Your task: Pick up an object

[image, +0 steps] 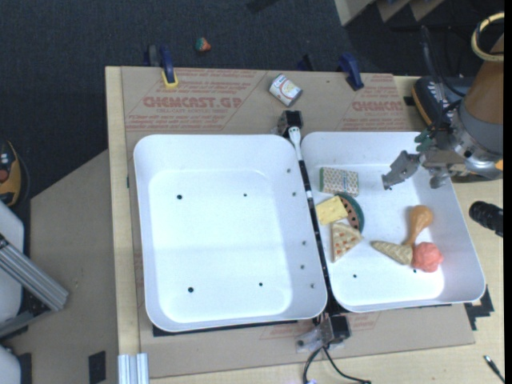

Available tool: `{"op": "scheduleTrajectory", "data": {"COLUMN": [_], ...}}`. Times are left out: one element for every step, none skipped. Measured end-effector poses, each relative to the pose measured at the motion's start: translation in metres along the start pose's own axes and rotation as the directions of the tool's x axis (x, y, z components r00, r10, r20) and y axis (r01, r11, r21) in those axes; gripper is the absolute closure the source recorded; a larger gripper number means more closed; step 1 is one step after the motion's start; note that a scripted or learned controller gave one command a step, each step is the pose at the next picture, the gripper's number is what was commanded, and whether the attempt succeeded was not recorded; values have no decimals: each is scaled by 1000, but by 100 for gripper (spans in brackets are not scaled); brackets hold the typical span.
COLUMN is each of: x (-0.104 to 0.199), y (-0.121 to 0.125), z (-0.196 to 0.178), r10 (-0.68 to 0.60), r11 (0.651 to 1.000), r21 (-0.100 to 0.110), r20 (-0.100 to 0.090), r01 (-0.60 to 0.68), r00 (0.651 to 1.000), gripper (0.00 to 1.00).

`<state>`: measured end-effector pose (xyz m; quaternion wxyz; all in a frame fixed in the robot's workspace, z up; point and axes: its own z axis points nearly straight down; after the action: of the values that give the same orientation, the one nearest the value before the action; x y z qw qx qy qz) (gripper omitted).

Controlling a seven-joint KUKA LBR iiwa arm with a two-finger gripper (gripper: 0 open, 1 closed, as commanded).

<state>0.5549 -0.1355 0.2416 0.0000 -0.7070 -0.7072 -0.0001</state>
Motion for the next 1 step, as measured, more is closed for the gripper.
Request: {"op": "scheduleTrajectory", "data": {"x": [41], "y": [48], "z": [-149], "r10": [-7], "r11": [1000], "r21": [-21], "r20": [3], "r01": [7], "r00": [1000], "gripper": [0]}}
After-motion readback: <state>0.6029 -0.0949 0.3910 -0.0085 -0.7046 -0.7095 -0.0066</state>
